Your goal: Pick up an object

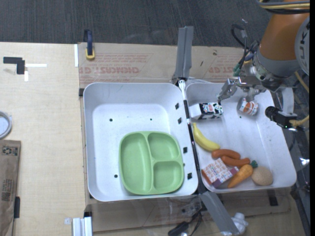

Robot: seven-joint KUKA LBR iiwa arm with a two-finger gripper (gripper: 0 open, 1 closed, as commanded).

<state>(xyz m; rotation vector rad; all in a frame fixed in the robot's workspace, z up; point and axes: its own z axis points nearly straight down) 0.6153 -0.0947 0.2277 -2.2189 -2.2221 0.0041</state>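
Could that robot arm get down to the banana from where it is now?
Probably yes. The banana lies uncovered in the right bin, nothing on top, and the gripper hangs over that same bin.

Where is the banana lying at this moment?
The banana lies in the right bin, close to its left wall, just below the small milk carton and above the sausages.

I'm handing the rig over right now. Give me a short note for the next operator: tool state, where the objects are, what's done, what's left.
Tool: hovering over the right bin's far end; nothing seen held.
Right bin: small carton and can near the tool; banana, sausages, snack packet, carrot and potato toward the front.
Left bin: green divided plate.
Done: no pick yet.
Left: grasp and lift one object.
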